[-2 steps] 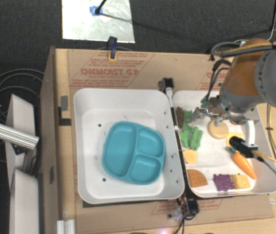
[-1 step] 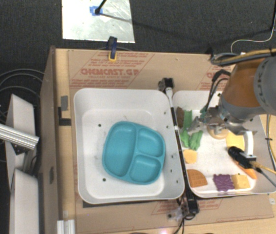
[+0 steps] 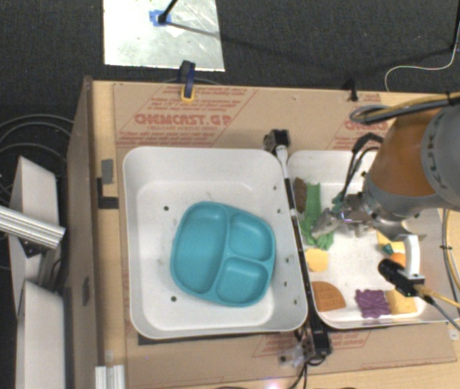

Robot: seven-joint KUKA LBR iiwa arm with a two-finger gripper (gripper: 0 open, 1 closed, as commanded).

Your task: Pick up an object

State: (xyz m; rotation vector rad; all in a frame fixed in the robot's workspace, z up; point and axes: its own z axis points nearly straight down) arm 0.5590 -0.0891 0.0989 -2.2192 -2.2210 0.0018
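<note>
My gripper [image 3: 324, 232] is low in the right bin [image 3: 327, 167], at its left side. It hangs over the lower end of a green object [image 3: 311, 203] that lies along the bin's left wall. A small dark brown piece [image 3: 300, 193] sits just left of the green object. Below the gripper lies a pale yellow piece [image 3: 317, 259]. The view does not show anything held by the gripper.
A teal divided plate [image 3: 223, 252] lies in the left bin [image 3: 156, 177]. In the right bin's front part are a brown round piece [image 3: 328, 296], a purple object [image 3: 371, 301] and an orange-yellow block [image 3: 404, 304]. The arm [image 3: 424, 164] covers the bin's right side.
</note>
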